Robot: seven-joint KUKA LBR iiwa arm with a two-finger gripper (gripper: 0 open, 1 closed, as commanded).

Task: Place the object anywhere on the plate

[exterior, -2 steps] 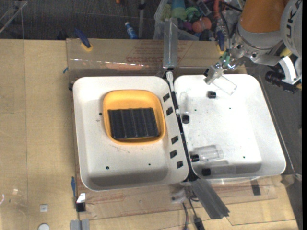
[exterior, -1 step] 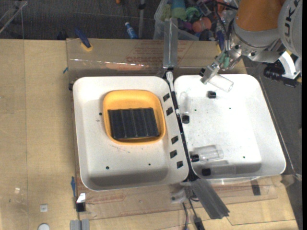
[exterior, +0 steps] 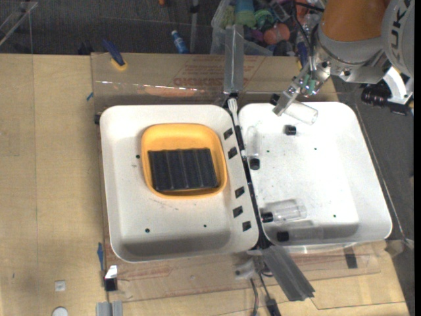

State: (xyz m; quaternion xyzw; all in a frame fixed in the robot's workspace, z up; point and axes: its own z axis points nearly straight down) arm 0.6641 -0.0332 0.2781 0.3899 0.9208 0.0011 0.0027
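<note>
**Item: transfer to plate, approach stage (judged).**

- Hand [exterior: 284, 105]: at the far edge of the right bin [exterior: 342, 176], slung from the arm [exterior: 352, 12] entering from the far right. Open or closed: cannot tell from this view.
- Clear object [exterior: 304, 114]: presumed task piece. Lying on the bin floor at the far side, just beside the hand on its right. Not seen gripped. Transparent, outline faint against the white.
- Small black piece [exterior: 290, 130]: just near of the clear object, apart from it.
- Second clear piece [exterior: 287, 210]: near side of the same bin, well apart from the hand.
- Plate [exterior: 152, 138]: orange-yellow, centre of the left bin [exterior: 125, 222], carrying a dark ridged block [exterior: 183, 168] over most of its middle.
- Worktop [exterior: 46, 143]: tan, bearing both bins.

**Handling notes (judgement).**

- Centre over the clear object before descending; at present offset to its left.
- Descend straight, clear of the far bin wall and the small black piece.
- Confirm a firm hold before lifting; smooth clear plastic likely to slip or roll.
- Lift high enough to cross the ridge between the bins.
- Release low over the plate; landing on the ridged block acceptable, bare rim zones narrow.
</note>
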